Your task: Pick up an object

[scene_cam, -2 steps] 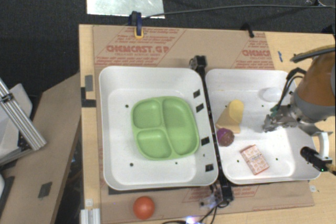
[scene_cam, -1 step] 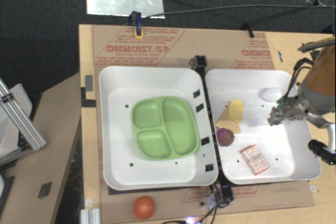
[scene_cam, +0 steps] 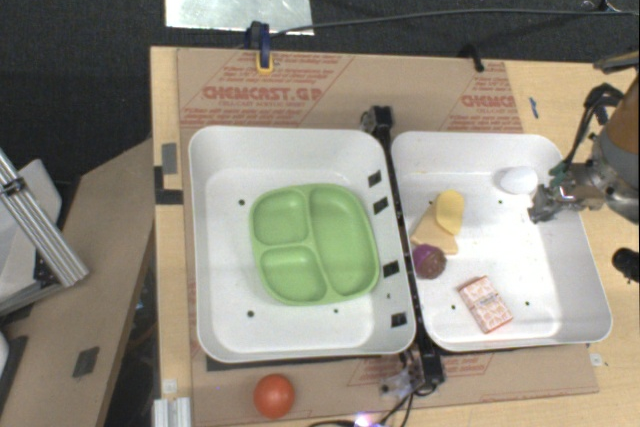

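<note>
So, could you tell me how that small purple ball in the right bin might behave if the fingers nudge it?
The purple ball looks round, so it would probably roll on the smooth floor of the right bin. It rests against the yellow piece, which may block rolling that way. Being small, it is likely light.

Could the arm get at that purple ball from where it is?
Probably yes. The purple ball lies uncovered in the right bin, only touching a yellow piece, and the end effector is over that bin.
</note>
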`<act>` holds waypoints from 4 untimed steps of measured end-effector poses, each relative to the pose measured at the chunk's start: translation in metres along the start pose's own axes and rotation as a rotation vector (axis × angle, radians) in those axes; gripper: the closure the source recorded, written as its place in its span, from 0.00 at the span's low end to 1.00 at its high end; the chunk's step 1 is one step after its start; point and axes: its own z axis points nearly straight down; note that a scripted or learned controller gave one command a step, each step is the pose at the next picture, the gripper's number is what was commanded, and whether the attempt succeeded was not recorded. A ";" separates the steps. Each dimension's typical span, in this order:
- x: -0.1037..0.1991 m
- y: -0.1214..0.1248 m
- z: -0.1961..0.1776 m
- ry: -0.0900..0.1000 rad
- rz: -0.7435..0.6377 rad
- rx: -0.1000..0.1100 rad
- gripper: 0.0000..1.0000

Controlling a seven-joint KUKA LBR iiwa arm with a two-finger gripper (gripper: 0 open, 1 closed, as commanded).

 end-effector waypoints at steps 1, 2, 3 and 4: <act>-0.004 -0.001 -0.064 -0.001 0.000 -0.001 1.00; 0.052 0.004 -0.049 0.004 -0.005 0.006 1.00; 0.113 0.013 -0.052 0.005 -0.006 0.006 1.00; 0.176 0.017 -0.041 0.006 -0.006 0.008 1.00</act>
